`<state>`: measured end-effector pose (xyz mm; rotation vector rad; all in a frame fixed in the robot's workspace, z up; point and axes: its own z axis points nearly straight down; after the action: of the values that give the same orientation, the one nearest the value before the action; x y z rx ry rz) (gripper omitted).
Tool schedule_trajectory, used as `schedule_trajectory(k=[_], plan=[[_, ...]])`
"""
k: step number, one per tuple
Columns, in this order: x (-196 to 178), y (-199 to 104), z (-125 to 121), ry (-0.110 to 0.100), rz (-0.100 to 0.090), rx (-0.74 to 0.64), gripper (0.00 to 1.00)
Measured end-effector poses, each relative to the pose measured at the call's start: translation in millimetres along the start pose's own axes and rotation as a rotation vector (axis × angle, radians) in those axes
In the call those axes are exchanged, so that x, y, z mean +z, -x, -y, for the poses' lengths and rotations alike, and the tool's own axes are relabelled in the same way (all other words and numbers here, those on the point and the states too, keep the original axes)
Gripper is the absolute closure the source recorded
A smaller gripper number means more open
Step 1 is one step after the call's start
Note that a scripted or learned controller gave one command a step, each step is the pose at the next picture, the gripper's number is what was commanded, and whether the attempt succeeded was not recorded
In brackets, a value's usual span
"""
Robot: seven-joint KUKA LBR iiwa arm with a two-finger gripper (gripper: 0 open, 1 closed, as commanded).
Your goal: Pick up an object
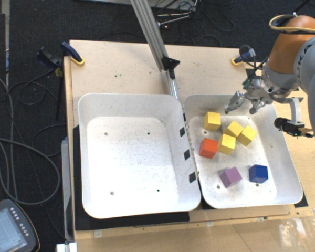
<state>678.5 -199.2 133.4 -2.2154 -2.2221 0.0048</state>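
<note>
Several small blocks lie in the right bin (283, 193): three yellow ones (212, 121) (234, 128) (228, 144) clustered with another yellow one (247, 135), an orange-red block (209, 148), a purple block (231, 177) and a blue block (258, 174). My gripper (244, 104) hangs over the bin's far edge, above and behind the yellow cluster. Its two fingers (232, 105) are spread apart with nothing between them.
The left bin (94, 114) sits beside the right one, sharing a middle rim with black clips (187, 154). A slanted metal pole (149, 28) rises behind the bins. Clamps (73, 54) (241, 56) hold the board's far corners. A tablet (8, 230) lies at the lower left.
</note>
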Motion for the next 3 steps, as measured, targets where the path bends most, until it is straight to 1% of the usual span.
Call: schedule_trajectory(k=[1, 2, 3], plan=[[-15, 0, -2, 0.009, 0.004, -0.001, 1.0], [-67, 2, 6, 0.013, 0.003, 0.004, 1.0], [-120, 2, 5, 0.014, 0.004, 0.001, 1.0]])
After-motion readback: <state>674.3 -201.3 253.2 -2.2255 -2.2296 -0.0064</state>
